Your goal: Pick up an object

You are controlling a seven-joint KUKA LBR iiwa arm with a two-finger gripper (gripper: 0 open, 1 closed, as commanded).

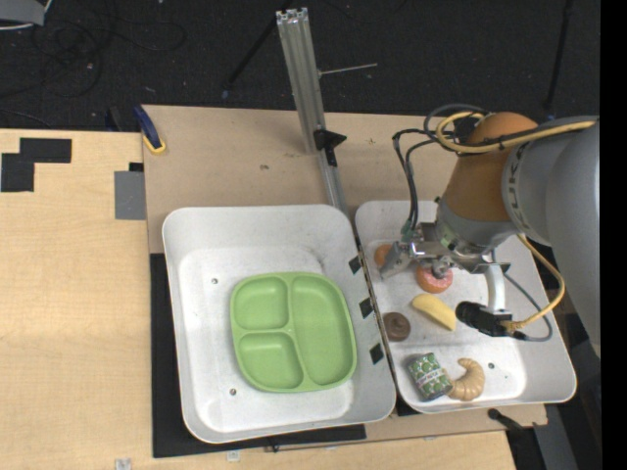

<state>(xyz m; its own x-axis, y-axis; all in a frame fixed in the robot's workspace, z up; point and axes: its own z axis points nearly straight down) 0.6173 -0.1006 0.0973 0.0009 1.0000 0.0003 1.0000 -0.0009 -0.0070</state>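
Right bin [549, 385], arm lowered among small items.

Nearest edge: croissant [469, 379] beside green patterned packet [427, 374]. Next: brown round piece [396, 325] by the left wall; banana [434, 311] mid-bin. Beyond: red-orange round fruit [435, 280], directly under the jaws [431, 258], apparently touching; whether jaws are open or closed cannot be told. Left bin [196, 262]: green divided tray [292, 332]. Farthest: upright metal post [306, 91] on the surface.

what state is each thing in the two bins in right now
green divided plate: flat in the left bin
gripper: low in the right bin, over a red-orange item
banana: lying loose
brown round piece: lying loose
croissant: lying loose
green packet: lying beside the croissant
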